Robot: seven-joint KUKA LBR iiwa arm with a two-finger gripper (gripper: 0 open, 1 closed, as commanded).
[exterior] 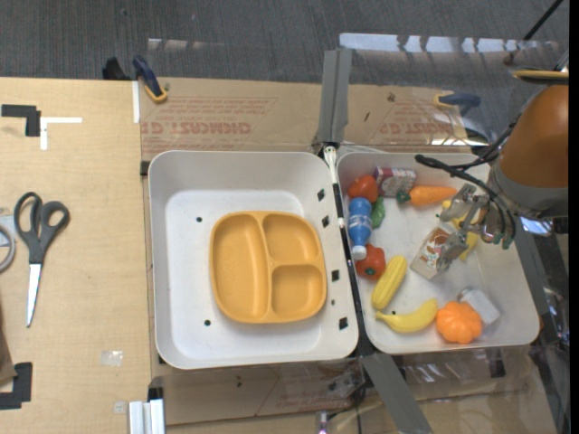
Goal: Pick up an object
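Note:
My gripper (463, 222) hangs over the middle of the right bin (520, 283), reaching in from the right under the orange band of the arm (540, 138). Just below and to its left lies a small printed carton (434, 251), touching or very near the gripper's tip. I cannot tell whether the carton is held. Around it lie a carrot (432, 193), a small can (395, 182), a blue bottle (360, 221), an ear of corn (389, 281), a banana (409, 317) and an orange pumpkin (459, 322).
The left bin (172, 242) holds a yellow divided plate (268, 267). A red tomato (364, 186), a red pepper (371, 261) and a pale block (479, 304) also lie in the right bin. Scissors (38, 233) rest on the bench at far left.

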